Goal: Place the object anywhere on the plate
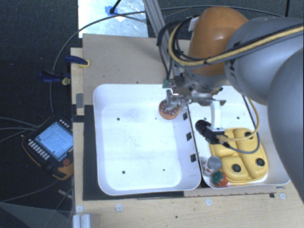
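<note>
The fingers can't be read from here, hidden where the gripper [172,98] hangs directly above the small brown round object [168,110]. That object lies at the left bin's [118,175] far right edge, beside the divider; no plate identifiable.

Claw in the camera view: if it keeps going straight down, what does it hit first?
Probably the small brown round object right under the claw, near the left bin's upper right corner. Depth is unclear from this slanted view.
</note>
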Motion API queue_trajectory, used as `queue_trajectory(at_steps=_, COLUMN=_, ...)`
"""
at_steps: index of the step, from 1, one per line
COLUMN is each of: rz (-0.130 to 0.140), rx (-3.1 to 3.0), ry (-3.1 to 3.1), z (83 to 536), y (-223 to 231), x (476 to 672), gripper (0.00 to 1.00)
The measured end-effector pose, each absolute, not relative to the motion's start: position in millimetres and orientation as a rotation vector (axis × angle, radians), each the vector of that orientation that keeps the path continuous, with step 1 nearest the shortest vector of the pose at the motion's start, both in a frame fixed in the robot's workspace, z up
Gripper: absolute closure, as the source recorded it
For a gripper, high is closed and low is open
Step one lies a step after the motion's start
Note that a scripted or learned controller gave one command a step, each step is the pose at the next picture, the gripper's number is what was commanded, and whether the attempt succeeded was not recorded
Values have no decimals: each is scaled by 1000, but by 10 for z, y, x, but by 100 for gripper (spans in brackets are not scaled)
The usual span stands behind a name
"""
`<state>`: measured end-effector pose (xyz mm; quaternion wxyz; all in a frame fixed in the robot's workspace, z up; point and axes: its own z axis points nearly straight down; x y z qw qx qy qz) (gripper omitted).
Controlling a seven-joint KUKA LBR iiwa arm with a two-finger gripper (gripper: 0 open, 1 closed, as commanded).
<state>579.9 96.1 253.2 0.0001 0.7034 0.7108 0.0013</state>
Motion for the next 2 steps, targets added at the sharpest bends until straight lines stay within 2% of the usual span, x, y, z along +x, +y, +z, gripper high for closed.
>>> queue_trajectory(at_steps=1, rz=1, rx=2212, ry=2233, z=2490, y=1470, x=5638, gripper=100)
queue_trajectory(at_steps=2, rz=1, rx=2217, ry=2227, z=2492, y=1445, x=5645, gripper=0)
